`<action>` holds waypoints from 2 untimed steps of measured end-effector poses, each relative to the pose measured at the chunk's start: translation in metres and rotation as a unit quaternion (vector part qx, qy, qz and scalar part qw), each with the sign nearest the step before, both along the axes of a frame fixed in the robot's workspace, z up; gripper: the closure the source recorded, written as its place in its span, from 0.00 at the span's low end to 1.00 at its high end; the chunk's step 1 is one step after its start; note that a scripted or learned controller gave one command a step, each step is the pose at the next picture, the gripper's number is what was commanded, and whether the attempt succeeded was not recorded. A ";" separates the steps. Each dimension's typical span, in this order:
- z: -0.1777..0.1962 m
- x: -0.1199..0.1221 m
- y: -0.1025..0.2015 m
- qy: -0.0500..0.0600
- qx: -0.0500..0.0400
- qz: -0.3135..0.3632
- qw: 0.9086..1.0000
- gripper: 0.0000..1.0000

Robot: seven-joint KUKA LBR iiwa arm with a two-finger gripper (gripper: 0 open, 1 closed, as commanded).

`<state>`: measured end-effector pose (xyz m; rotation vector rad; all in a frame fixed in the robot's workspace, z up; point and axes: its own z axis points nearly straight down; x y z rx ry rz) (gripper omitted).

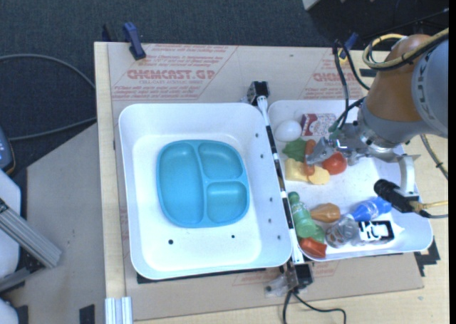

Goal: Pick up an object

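The camera view looks down on a brown surface (107, 173) with two white bins side by side. The left bin (135, 130) holds a blue plate (203, 182) with three sections, lying flat in the middle. The right bin (413, 233) holds a pile of small toys and food things. Near its top left lies a white egg (288, 130), and just beside it stands a small red and white box (311, 124). Below the egg is a green leafy thing (296, 149), and under that a yellow piece (298, 169). A red round thing (335, 164) like a tomato sits close by. Lower down lie a green bottle (302, 219), a brown bread roll (325, 211), a blue bottle (370, 208), a clear crinkly thing (345, 231), a black and white box (376, 230) and a red piece (313, 247) at the bottom edge. The grey arm (399, 102) comes in from the right, and its end effector (318, 153) is low over the pile, right among the green, yellow and red things. I cannot tell how the end effector is set, or if it has anything.
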<state>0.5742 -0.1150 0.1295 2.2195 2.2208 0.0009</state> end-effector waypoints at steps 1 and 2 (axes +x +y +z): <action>-0.045 0.009 -0.029 0.002 0.000 -0.001 1.000 0.00; -0.035 0.010 -0.029 0.000 0.000 0.000 1.000 1.00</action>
